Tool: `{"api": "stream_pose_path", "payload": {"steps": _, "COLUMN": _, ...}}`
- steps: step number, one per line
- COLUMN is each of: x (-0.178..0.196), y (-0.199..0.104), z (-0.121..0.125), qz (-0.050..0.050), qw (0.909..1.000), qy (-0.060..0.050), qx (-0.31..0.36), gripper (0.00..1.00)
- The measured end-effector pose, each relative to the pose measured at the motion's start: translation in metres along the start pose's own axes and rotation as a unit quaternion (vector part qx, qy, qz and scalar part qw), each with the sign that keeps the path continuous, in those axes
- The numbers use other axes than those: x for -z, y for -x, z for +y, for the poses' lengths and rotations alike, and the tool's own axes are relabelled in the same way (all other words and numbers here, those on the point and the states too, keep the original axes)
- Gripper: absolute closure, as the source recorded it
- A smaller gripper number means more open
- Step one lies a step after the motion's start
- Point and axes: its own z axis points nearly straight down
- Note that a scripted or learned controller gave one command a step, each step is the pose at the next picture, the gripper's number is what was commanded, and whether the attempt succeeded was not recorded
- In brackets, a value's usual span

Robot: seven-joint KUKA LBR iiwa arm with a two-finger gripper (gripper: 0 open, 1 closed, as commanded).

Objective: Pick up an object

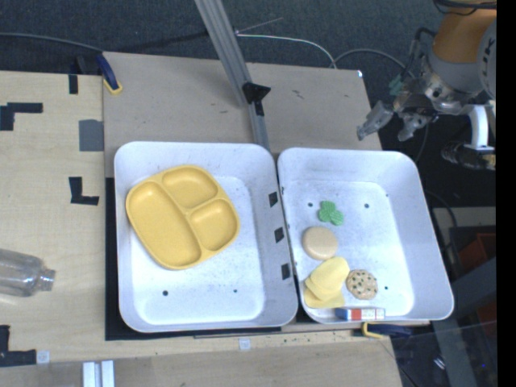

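Note:
My gripper (390, 127) hangs above the bench just past the far right corner of the right bin (430, 240); its fingers stand apart, open, with nothing between them. In that bin lie a small green piece (329, 212), a round beige biscuit (320, 242), a yellow piece (327, 280) and a chocolate-chip cookie (362, 284). A thin red and blue item (359, 314) rests against the near wall. The gripper is well above and behind all of them. A yellow divided plate (184, 214) lies in the left bin (122, 240).
A slanted metal pole (228, 47) runs down to the gap between the bins at the far side. A clear plastic bottle (24, 272) lies on the bench at the far left. Cables trail over the dark floor behind the bench.

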Motion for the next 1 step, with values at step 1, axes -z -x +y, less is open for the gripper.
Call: {"api": "stream_pose_path", "payload": {"steps": 1, "x": -0.1290, "y": -0.0661, "z": -0.0192, "qz": 0.002, "qw": 1.0000, "qy": -0.004, "qx": 0.001, "gripper": 0.00}}
